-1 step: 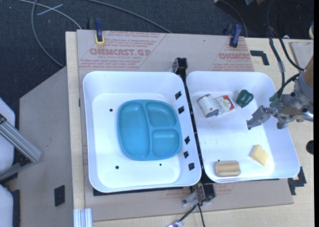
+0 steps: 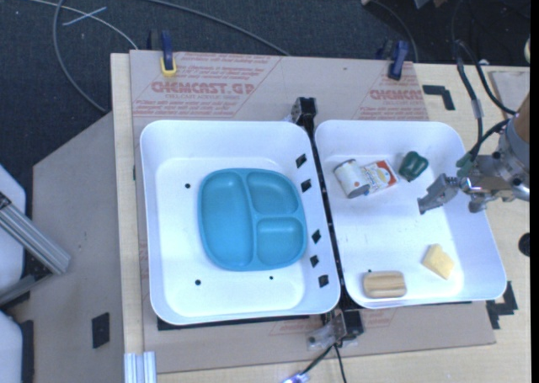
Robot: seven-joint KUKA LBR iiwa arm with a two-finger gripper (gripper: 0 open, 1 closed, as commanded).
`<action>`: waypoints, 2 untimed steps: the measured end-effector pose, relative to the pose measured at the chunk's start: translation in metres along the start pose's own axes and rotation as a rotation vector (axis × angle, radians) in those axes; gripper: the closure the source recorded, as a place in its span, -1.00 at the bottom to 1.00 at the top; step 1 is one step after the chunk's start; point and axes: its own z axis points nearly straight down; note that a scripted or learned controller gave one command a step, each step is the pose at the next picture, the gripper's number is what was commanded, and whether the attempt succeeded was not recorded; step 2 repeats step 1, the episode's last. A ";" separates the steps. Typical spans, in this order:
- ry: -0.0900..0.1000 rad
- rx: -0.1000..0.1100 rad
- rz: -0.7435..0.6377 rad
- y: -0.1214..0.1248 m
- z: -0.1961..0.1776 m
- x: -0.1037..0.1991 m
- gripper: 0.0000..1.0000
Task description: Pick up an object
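Note:
In the right bin (image 2: 480, 289) lie a small white can with a red and orange label (image 2: 364, 178), a dark green piece (image 2: 413, 165), a pale yellow wedge (image 2: 438, 261) and a tan block (image 2: 384, 284). My gripper (image 2: 455, 194) hangs over the right part of this bin, just right of and below the green piece and above the yellow wedge. Nothing shows in its grasp. The arm comes in from the right edge.
The left bin (image 2: 160, 204) holds a blue divided plate (image 2: 253, 219). A black divider with clips (image 2: 313, 204) runs between the bins. Blue clamps (image 2: 168, 57) hold the board at the back, and cables (image 2: 472, 95) hang near the arm.

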 end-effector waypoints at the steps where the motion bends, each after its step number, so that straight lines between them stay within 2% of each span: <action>1: 0.002 0.005 0.000 0.002 0.043 0.002 -1.00; 2: 0.002 0.005 0.000 0.002 0.043 0.002 -1.00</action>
